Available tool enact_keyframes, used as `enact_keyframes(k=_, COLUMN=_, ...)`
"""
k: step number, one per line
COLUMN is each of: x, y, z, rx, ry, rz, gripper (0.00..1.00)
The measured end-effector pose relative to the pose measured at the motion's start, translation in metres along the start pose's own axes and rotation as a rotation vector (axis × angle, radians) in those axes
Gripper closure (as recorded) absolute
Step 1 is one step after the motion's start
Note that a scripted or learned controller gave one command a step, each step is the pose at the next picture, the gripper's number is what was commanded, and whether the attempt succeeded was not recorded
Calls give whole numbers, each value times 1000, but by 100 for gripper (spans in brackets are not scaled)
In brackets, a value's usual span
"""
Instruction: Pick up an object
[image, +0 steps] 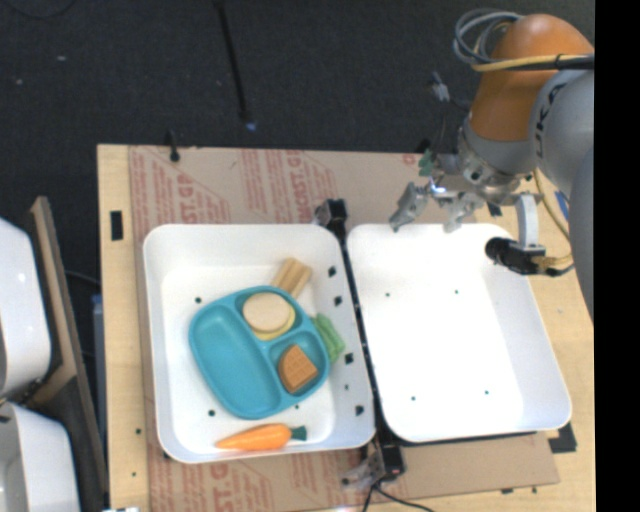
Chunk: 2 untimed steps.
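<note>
Nearest the lens, a toy carrot (255, 437) lies along the front wall of the left bin (160, 300), orange body pointing left, green stub at its right end. Behind it a blue divided tray (225, 365) sits at a slant across the bin's middle. A round tan disc (269, 313) rests in the tray's upper compartment; a brown waffle-textured piece (298, 369) sits in the lower right compartment; the large left compartment holds nothing visible. A pale wooden block (292, 275) lies just beyond the tray's top edge, touching or nearly touching it. A small green item (331, 338) is wedged between the tray's right edge and the bin wall; its kind cannot be made out. The right bin (520, 330) shows bare white floor. The arm (525, 90) comes in from the upper right, orange band above the wrist. The gripper (434, 211) hangs over the back rim of the right bin, its two fingers spread apart with nothing between them, well apart from every object in the left bin.
</note>
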<state>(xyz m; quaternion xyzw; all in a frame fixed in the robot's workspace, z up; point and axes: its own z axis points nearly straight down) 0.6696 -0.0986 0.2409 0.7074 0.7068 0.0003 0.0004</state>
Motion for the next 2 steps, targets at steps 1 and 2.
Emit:
enact_keyframes(k=1, x=6, y=-14, z=15, rx=2, ry=0, rz=0, gripper=0)
enact_keyframes(k=2, x=6, y=-13, z=4, rx=-1, ry=-1, rz=1, gripper=100)
